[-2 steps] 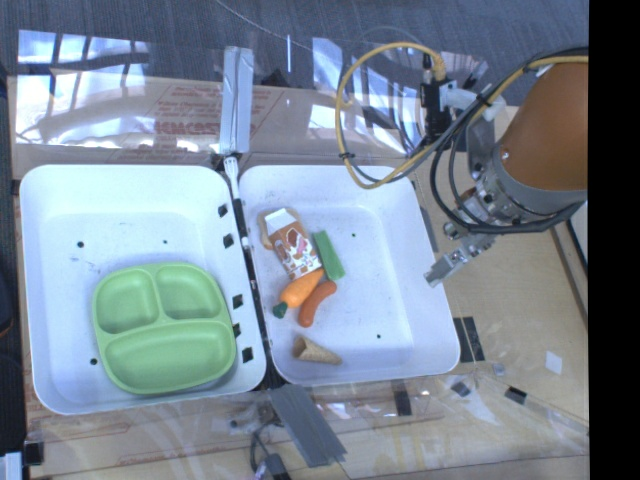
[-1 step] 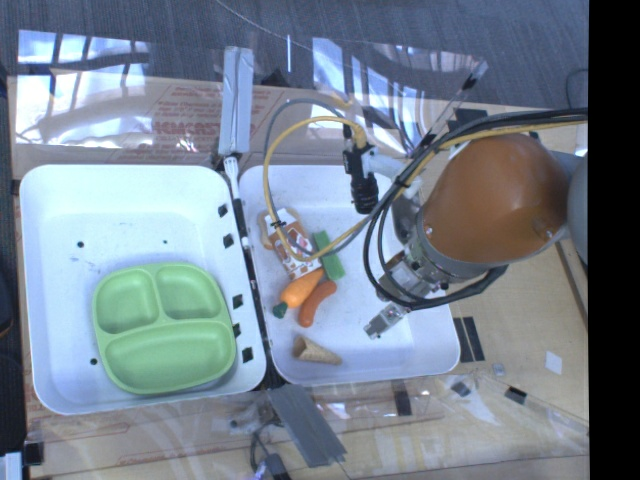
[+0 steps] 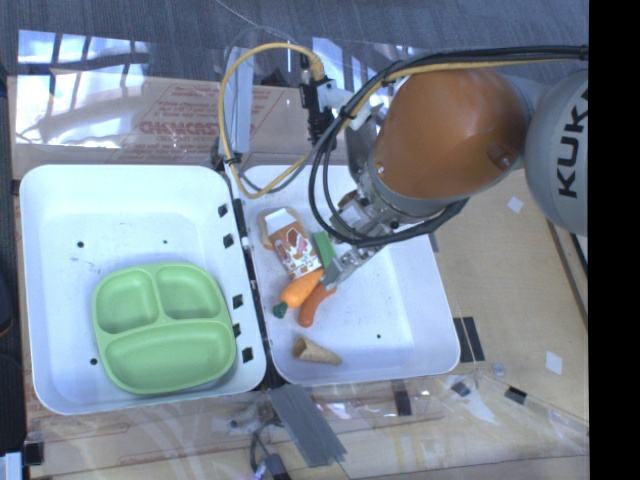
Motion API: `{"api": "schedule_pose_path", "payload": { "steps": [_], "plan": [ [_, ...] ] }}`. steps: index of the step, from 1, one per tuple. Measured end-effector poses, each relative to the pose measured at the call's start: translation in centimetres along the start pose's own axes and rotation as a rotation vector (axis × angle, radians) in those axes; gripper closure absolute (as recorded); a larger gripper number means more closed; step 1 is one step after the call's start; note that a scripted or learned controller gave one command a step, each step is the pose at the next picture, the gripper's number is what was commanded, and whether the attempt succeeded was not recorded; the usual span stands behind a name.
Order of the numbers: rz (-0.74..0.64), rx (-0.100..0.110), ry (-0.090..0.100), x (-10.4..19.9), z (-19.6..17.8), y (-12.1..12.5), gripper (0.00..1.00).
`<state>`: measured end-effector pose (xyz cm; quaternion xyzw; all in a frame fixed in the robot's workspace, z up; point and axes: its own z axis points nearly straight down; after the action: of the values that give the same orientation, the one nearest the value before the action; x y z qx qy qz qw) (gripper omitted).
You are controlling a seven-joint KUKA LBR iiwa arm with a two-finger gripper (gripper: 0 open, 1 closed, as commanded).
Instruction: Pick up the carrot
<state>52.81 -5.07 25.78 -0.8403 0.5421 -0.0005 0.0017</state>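
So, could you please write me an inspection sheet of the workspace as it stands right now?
Surface: two white bins side by side, left bin and right bin.
Job's things: carrot lying in the right bin, near its left wall.
Clutter: green divided plate in the left bin; small printed carton and cone-shaped piece in the right bin.
Grippers: gripper low over the carrot's upper end; grip unclear.
Cables: yellow and black cables looping above the wrist.
Surroundings: cardboard sheet behind the bins.

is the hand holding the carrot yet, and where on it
Cannot be told: the hand sits right at the carrot's upper end, but a grip isn't visible.
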Motion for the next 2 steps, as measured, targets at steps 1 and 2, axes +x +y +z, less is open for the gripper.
{"api": "schedule_pose_path", "payload": {
  "steps": [1, 2],
  "plan": [
    [0.081, -0.002, -0.002, -2.1, -0.5, -7.0, 1.00],
    [-0.197, -0.001, 0.000, 1.7, -5.4, -6.8, 1.00]
  ]
}}
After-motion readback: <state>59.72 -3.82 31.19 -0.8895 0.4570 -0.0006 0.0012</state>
